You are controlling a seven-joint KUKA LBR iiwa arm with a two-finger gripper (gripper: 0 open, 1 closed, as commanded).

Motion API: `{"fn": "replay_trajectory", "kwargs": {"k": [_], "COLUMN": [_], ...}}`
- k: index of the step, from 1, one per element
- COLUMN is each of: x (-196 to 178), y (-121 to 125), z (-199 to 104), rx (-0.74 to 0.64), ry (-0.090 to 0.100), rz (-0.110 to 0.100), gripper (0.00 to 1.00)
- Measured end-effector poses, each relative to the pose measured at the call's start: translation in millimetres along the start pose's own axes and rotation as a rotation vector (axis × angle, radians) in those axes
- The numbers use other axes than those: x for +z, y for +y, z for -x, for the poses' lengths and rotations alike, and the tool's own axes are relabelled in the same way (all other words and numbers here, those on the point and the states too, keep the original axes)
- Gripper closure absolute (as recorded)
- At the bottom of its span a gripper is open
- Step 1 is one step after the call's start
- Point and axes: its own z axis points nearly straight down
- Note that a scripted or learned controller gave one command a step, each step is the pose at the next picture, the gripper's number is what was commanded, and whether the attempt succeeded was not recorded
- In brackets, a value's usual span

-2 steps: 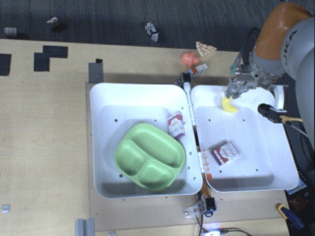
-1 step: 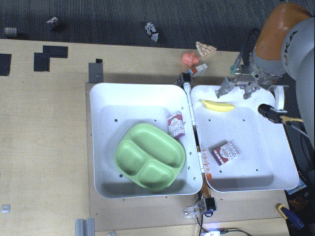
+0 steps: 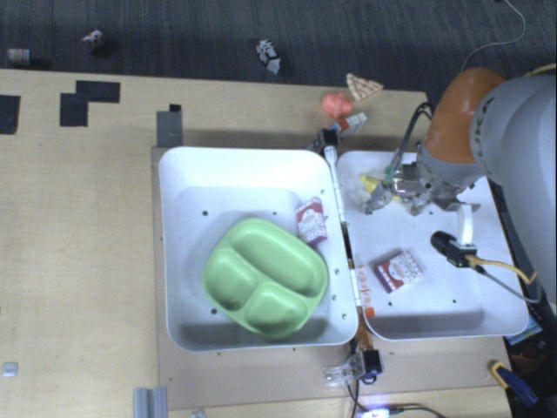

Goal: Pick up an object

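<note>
**A:** In the camera view, where is the gripper (image 3: 383, 196)?

**B:** Low over the right bin (image 3: 474, 307), at its far-left corner. The grey arm (image 3: 522, 138) comes in from the right, with the orange band (image 3: 457, 120) above the wrist.

**A:** Is it open or closed? Is anything in it?

**B:** I cannot tell either. From this angle the head is a tangle of metal. A small yellow bit (image 3: 369, 181) shows right beside it.

**A:** What is there to pick?

**B:** A red-and-white packet (image 3: 399, 271) lies flat in that same bin, nearer the front and apart from the gripper. The left bin (image 3: 174, 233) holds a green divided plate (image 3: 265, 275). A second packet (image 3: 311, 220) lies at the plate's far-right edge, seemingly touching it.

**A:** And outside the bins?

**B:** A pink lump (image 3: 337, 104) and a tan wedge (image 3: 364, 86) lie on the bench (image 3: 78, 233), behind the bins.
</note>
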Motion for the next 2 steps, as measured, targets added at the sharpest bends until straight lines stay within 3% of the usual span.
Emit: {"fn": "replay_trajectory", "kwargs": {"k": [1,2], "x": [-1.4,-13.1], "y": [-58.8,-56.5], "z": [-15.6,-16.2], "rx": [0.001,0.0], "ry": [0.0,0.0], "rz": [0.002,0.008], "gripper": [0.0,1.0]}}
